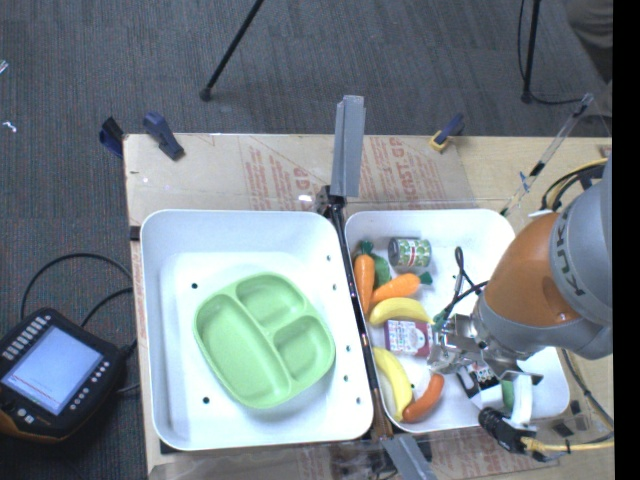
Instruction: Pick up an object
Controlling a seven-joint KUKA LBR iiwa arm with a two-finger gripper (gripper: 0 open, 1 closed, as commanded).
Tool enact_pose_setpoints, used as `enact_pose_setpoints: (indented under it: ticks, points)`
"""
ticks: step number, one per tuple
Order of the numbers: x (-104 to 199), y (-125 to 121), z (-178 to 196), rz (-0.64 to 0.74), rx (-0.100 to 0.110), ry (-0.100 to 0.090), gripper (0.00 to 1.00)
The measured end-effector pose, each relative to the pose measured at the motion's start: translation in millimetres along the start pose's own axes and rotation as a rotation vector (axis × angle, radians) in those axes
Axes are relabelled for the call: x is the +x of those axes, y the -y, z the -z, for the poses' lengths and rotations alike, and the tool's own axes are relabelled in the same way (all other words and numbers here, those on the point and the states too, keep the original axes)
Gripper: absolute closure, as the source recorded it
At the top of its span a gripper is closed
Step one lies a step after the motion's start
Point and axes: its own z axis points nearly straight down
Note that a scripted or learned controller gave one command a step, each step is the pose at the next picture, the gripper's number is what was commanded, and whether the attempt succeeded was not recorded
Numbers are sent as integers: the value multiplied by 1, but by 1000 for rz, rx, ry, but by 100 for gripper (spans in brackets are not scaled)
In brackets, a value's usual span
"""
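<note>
Two bins from my seat — the left bin [160,268] carries a green plate [264,339], the right bin [480,223] the toy food. My gripper [452,346] hangs low just right of the pouch [407,337], which lies between two bananas [398,311] — grip unreadable, I cannot tell

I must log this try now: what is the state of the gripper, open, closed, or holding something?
Gripper: cannot be told; it is low in the right bin, by the toy food.
</note>
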Motion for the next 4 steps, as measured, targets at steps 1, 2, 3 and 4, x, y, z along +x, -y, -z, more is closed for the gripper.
enact_pose_setpoints:
  ticks: [1, 2, 3, 4]
  points:
    - [0, 0, 0, 0, 0, 0, 0]
    - [23, 15, 1, 20, -6, 6, 0]
    - [23, 17, 6, 15, 8, 3, 100]
    - [58, -37, 101, 74, -3, 4, 100]
